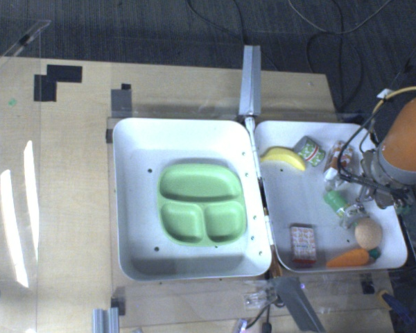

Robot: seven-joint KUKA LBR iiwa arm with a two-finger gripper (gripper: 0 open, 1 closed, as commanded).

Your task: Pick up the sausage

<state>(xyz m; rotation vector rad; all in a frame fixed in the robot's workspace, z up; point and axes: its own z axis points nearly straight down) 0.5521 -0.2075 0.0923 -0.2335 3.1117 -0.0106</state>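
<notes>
Camera view frames a pale wooden surface (69, 186) on which two shallow white bins are set side by side. The left bin (125, 207) is occupied by a green divided tray (201, 201) lying flat near its centre. The right bin (291, 196) is entered from 3 o'clock by the grey arm (408, 141), whose orange band is seen above the wrist, and the end effector (357, 189) is lowered over the bin's 3 o'clock side amid dark cables. Whether the end effector is open or closed cannot be told, and nothing can be seen held in it. The sausage (338, 155) is taken to be the reddish-brown piece at about 1 o'clock in the right bin, partly crossed by the cables; its outline is too blurred for certainty. A yellow banana (284, 158) is laid at 11 o'clock, with a small green-and-white packet (310, 151) just beside it at 12 o'clock. A green bottle-like item (335, 200) is found close under the end effector, near the bin's centre-right. A beige egg-shaped object (367, 234) is placed at 4 o'clock, and an orange carrot (348, 258) is laid just below it at 5 o'clock. A red-and-white box (303, 243) is set at 7 o'clock, near the carrot's tip.
</notes>
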